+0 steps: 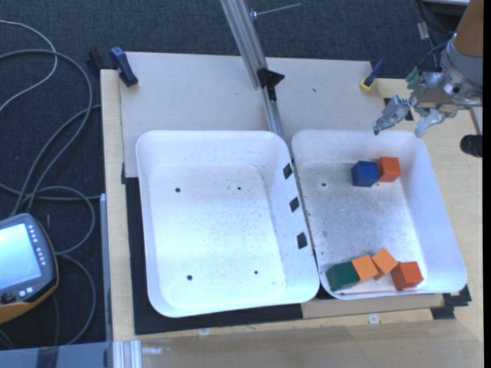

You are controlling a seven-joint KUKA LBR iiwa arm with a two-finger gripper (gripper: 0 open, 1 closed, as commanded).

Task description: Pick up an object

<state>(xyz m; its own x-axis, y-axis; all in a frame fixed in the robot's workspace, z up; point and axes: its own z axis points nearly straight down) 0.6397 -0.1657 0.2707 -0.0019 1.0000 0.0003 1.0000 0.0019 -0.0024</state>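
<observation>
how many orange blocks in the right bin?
4. One sits near the far wall touching the blue block. Three are along the near edge: one beside the green block, one next to it, and a redder one rightmost. None look hidden.

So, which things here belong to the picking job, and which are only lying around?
Belong to the job:
- tool, open, above the right bin's far rim
- right bin
- blue cube touching an orange cube
- green cube, two orange cubes, red-orange cube along the near wall

Lying about:
- left bin
- handheld screen
- cables
- blue clamp
</observation>
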